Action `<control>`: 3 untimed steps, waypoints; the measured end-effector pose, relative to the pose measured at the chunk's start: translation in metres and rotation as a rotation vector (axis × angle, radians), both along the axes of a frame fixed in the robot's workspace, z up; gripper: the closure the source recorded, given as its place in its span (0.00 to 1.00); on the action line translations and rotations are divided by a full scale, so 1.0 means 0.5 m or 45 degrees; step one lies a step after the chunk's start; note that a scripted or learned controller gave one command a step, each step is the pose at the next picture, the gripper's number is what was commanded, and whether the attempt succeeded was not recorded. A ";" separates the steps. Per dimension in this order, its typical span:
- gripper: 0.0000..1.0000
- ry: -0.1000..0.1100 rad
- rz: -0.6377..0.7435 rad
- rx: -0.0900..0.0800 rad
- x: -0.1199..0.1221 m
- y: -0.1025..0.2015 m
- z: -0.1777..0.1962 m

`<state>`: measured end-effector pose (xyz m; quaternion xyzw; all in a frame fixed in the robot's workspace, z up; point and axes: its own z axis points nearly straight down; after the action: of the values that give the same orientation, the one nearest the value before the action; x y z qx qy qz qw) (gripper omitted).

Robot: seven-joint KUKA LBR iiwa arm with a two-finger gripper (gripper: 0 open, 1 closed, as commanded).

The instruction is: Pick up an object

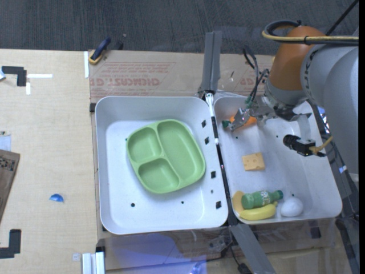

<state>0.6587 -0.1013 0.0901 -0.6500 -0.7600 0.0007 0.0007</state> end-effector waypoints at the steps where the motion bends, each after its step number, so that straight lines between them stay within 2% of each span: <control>1: 0.00 0.002 0.026 0.000 -0.008 -0.010 -0.001; 2: 0.00 0.001 0.026 0.000 -0.001 0.004 0.000; 3: 0.00 0.000 -0.098 0.001 0.000 0.002 0.001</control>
<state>0.6586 -0.1001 0.0904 -0.6787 -0.7344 0.0005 0.0008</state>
